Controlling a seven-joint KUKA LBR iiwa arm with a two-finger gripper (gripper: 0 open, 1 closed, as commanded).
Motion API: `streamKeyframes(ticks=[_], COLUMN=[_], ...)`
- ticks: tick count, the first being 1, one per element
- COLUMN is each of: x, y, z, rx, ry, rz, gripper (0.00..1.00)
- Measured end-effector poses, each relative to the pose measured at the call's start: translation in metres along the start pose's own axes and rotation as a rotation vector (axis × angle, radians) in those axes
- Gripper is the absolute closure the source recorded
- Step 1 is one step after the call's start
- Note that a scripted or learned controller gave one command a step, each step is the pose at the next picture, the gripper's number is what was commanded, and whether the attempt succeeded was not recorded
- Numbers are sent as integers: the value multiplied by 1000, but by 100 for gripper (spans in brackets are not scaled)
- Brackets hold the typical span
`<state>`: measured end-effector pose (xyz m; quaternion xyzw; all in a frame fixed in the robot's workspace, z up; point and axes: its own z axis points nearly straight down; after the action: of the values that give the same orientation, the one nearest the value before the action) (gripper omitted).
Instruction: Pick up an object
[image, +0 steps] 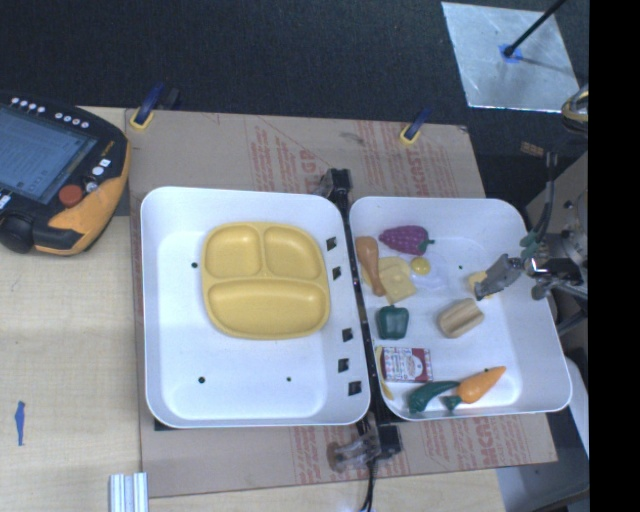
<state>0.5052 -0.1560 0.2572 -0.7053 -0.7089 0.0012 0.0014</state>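
The right bin (520, 340) holds several toy foods: a purple grape bunch (405, 239), an orange stick (368, 263), a pale yellow slice (396, 281), a small yellow ball (421, 266), a green pepper (392, 321), a tan bread roll (459, 318), a red and white packet (405, 364), and an orange carrot (480, 384) beside a green piece (428, 396). My gripper (520, 280) hangs over the bin's right side, fingers spread and open, with nothing between them. A small yellow item (478, 281) lies just left of the left fingertip (492, 283).
The left bin (170, 350) carries a yellow divided plate (267, 279). A teach pendant (55, 185) rests on the bench at the far left. Clips (340, 183) join the bins along their shared wall.
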Motion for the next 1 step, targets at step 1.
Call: streamKeyframes(ticks=[1], x=[11], y=[27], z=[170], rx=[-5], ry=[-2], rz=[-3], gripper=[0])
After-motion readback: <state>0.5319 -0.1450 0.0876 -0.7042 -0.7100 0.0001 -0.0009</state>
